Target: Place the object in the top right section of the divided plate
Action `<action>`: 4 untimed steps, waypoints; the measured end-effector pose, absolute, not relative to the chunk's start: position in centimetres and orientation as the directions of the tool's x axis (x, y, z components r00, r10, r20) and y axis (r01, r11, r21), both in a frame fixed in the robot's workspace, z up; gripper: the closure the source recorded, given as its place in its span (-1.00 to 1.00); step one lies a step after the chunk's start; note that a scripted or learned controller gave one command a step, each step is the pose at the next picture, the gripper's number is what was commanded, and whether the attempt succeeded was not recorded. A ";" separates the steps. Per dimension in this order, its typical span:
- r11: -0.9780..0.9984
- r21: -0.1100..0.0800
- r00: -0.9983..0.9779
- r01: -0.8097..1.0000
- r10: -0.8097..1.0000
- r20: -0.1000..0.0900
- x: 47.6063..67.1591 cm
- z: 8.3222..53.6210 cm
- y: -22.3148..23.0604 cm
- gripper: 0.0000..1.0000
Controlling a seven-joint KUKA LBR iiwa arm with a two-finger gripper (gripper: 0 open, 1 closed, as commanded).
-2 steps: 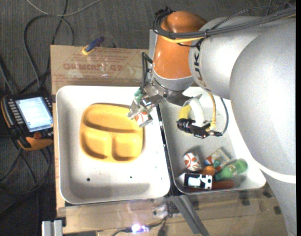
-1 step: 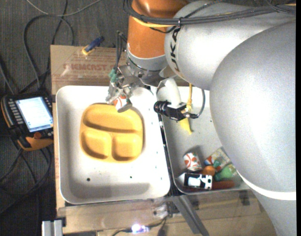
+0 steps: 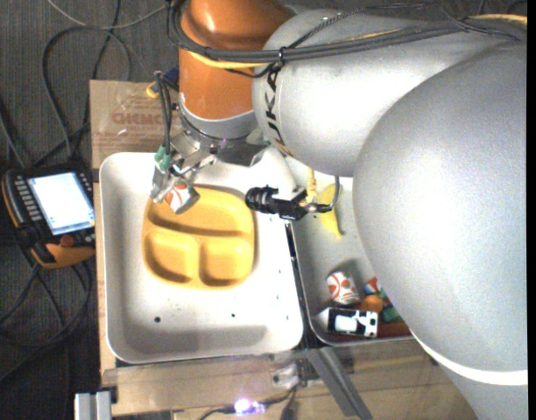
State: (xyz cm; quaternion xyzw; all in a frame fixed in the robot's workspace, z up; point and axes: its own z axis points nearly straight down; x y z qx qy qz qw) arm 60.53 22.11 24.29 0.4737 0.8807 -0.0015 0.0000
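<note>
Two-finger gripper (image 3: 175, 186) pinching a small white-and-red object (image 3: 178, 197) over the yellow divided plastic plate (image 3: 201, 239), near the left white bin's (image 3: 128, 322) far edge. Centre over target section, lower, then release.

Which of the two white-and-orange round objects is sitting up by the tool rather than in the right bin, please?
The white-and-orange object at the yellow divided plate's upper left edge, right at the tool. Its lookalike lies in the right bin among other items.

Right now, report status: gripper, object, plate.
Gripper over yellow divided plate's upper-left corner. Small red-and-white object at fingertips, grasp unconfirmed. Nothing lying in the plate sections.
</note>
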 end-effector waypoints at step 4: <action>0.677 0.000 -0.677 0.736 0.736 0.003 60.6 19.4 22.1 -1.00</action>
